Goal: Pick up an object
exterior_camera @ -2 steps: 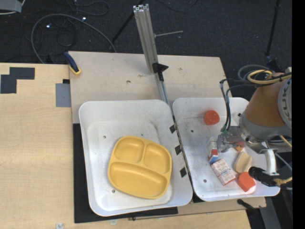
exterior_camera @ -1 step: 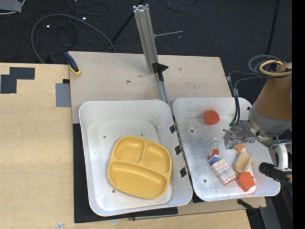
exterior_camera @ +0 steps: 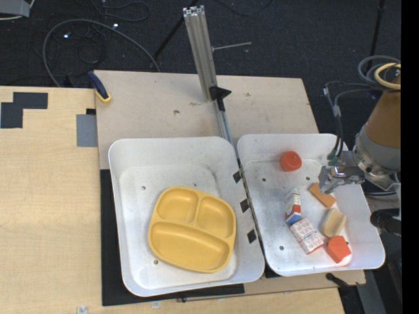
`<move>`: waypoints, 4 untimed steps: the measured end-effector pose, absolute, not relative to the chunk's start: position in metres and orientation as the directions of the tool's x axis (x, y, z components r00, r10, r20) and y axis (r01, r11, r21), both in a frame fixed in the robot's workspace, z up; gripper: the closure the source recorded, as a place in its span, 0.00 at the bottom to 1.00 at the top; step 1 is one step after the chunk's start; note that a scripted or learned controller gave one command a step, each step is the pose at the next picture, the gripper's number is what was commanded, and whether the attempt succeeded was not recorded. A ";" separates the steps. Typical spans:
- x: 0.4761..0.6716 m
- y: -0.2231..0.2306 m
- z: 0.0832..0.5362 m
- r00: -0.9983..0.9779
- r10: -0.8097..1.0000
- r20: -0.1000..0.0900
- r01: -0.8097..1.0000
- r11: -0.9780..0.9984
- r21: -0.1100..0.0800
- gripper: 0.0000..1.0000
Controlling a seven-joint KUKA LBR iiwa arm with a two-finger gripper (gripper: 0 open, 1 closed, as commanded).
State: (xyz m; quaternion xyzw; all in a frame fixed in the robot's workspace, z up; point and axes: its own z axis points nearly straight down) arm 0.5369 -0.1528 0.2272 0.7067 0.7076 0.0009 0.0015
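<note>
two shallow white bins are being carried side by side on the bench. the left bin (exterior_camera: 124, 175) is being occupied by a yellow divided tray (exterior_camera: 192, 228), which is lying flat toward its near half.

the right bin (exterior_camera: 262, 150) is being shared by several small things. a red round object (exterior_camera: 291, 161) is sitting toward the far side, apart from the rest. an orange block (exterior_camera: 323, 195) is lying near the right wall, and just nearer than it a tan block (exterior_camera: 333, 223) is resting. a red-orange block (exterior_camera: 338, 248) is sitting at the near right corner, just beside the tan one. to the left of these, a small tube (exterior_camera: 294, 207) is lying close to a red and white carton (exterior_camera: 306, 234), which is set slightly nearer.

the gripper (exterior_camera: 332, 176) is being held low over the right side of the right bin, just above the far end of the orange block; whether it is touching the block cannot be told. the state of the jaws cannot be told either, since they are too small and blurred. nothing is being seen lifted off the bin floor.

a slanted metal post (exterior_camera: 201, 51) is being seen beyond the bins.
</note>
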 end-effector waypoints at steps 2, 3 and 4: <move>0.548 -0.044 0.215 -0.005 1.000 0.002 1.000 0.005 -0.004 1.00; 0.562 -0.001 0.218 -0.005 1.000 0.002 1.000 0.005 -0.002 1.00; 0.576 0.056 0.228 -0.005 1.000 0.000 1.000 0.005 -0.001 1.00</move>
